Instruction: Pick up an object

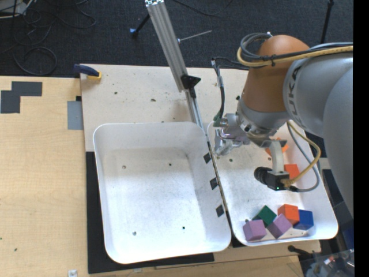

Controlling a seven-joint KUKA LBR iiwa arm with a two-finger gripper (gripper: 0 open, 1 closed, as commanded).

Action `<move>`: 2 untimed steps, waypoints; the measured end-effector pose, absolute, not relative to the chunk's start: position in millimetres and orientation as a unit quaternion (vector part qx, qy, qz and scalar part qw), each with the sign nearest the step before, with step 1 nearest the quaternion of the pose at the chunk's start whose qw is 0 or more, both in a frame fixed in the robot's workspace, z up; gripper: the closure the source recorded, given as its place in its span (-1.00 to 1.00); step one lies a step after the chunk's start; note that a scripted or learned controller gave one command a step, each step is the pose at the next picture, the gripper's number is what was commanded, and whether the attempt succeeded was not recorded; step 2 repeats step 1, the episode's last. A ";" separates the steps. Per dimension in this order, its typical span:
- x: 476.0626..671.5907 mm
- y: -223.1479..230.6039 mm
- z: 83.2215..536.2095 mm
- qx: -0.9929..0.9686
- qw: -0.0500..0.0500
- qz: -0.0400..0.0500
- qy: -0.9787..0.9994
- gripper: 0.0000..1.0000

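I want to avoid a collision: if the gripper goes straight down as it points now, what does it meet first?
Probably the bare floor of the right bin, close to the divider; depth is unclear. The gripper hangs well apart from the blocks.

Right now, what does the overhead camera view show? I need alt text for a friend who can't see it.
A grey robot arm with an orange band reaches from the right over the right bin, its gripper near the divider between two white bins. Coloured blocks cluster at the right bin's near edge: two purple, one green, one orange, one blue. The left bin sits alongside.
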State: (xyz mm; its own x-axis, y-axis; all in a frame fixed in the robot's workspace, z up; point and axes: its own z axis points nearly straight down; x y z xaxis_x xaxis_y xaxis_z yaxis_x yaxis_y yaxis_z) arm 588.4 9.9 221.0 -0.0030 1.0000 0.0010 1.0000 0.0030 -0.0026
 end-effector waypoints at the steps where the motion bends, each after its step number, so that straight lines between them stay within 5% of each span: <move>1: 602.6 56.9 230.5 -0.706 0.000 0.000 -0.708 1.00; 2: 602.6 56.9 230.5 -0.706 0.000 0.000 -0.708 1.00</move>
